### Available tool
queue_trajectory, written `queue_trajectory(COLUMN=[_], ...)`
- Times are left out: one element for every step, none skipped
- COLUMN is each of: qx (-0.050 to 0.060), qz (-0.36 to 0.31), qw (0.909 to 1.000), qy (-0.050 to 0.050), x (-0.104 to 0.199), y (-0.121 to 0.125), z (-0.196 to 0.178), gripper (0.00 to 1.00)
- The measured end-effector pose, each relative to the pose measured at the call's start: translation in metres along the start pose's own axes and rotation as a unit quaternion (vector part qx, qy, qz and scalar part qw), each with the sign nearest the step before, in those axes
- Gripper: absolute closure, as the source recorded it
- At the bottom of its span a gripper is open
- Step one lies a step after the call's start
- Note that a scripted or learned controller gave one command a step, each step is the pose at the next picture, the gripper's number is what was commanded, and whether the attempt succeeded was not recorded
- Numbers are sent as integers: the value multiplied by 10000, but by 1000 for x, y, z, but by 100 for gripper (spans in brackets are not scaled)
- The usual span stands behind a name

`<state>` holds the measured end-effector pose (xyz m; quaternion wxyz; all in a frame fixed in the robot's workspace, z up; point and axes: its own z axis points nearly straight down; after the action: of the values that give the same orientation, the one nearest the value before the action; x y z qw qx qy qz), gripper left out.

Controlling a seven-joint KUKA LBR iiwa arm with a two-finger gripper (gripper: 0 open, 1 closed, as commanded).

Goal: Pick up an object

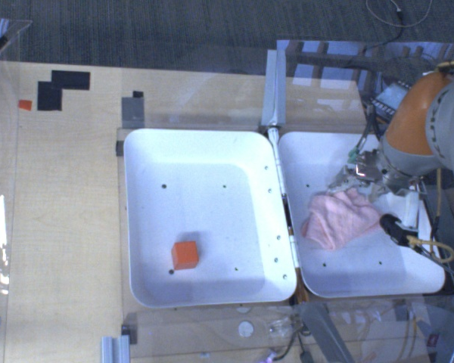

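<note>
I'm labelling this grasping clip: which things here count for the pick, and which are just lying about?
Belongs to the job:
- pink cloth, right bin
- orange block, left bin
- gripper, at the cloth's upper edge

Lying about:
- black shapes on the bench
- small orange tag

**Pale wooden bench, two shallow white bins**

Pale wooden bench top (60, 225), seen at a slant from above. Resting directly on it, side by side and touching along a grey metal divider strip (273, 89): left shallow white plastic bin (144, 203) and right shallow white plastic bin (318, 153). On the bare wood at far left, a black stepped flat shape (59, 88) with a small orange-red square marker (25, 105) just beside it. Near the left bin's upper corner, a small grey upright metal bracket (134, 110). Dark ribbed floor (174, 13) beyond the bench's far edge.
</note>
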<state>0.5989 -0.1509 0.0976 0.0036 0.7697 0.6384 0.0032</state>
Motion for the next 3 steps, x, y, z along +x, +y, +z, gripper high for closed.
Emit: queue_trajectory(qx=[-9,-12,-19], qz=[-95,-864,-1191], qw=[10000,9963,9929], qy=[6,-6,-3], x=[-9,-36,-48], y=[-2,21,-15], z=[8,8,7], gripper=[0,0,0])
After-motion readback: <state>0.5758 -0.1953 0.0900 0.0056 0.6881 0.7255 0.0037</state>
